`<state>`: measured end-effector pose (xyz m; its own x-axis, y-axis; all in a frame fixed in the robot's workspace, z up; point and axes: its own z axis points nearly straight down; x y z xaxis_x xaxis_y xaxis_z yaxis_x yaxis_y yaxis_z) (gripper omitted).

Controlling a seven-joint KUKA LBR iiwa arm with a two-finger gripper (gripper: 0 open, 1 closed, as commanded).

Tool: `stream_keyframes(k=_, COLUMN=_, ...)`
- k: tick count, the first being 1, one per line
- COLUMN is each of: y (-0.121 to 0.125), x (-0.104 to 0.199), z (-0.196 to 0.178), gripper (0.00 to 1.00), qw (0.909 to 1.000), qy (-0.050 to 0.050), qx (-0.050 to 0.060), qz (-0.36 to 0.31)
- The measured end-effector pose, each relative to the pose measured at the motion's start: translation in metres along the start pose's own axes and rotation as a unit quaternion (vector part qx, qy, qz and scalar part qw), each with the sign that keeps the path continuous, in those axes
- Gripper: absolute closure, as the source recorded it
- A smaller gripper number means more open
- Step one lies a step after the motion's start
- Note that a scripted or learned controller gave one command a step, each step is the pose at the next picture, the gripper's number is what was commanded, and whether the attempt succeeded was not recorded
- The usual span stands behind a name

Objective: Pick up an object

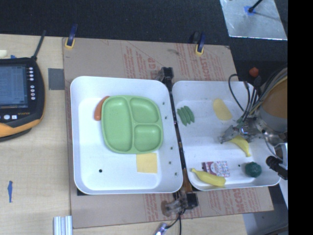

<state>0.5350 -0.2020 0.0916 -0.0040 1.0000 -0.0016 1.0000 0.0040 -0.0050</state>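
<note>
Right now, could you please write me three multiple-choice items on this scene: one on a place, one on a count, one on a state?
1. Where does the green tray lie?
A. in the left bin
B. in the right bin
C. on the cardboard outside both bins

2. How many compartments has the tray?
A. two
B. three
C. five

3. How does the gripper stand to the small banana?
A. it has lifted the banana high above the bin
B. it is low in the right bin beside the banana
C. it is over the left bin, far from the banana

Answers:
1. A: the tray sits within the left bin, above the yellow square.
2. B: one long section and two smaller ones show.
3. B: the gripper is down in the right bin, with the banana just below it in view.
</note>
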Motion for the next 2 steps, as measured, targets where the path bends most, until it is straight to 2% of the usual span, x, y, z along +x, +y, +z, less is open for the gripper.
stream_keyframes(k=1, y=0.0, x=0.0, z=-0.01, gripper=1.0, qw=1.0, qy=0.0, qx=0.001, qz=-0.003)
stream_keyframes(k=2, y=0.053, x=0.088, z=-0.136, gripper=1.0, qw=1.0, qy=0.001, qx=-0.004, qz=-0.001)
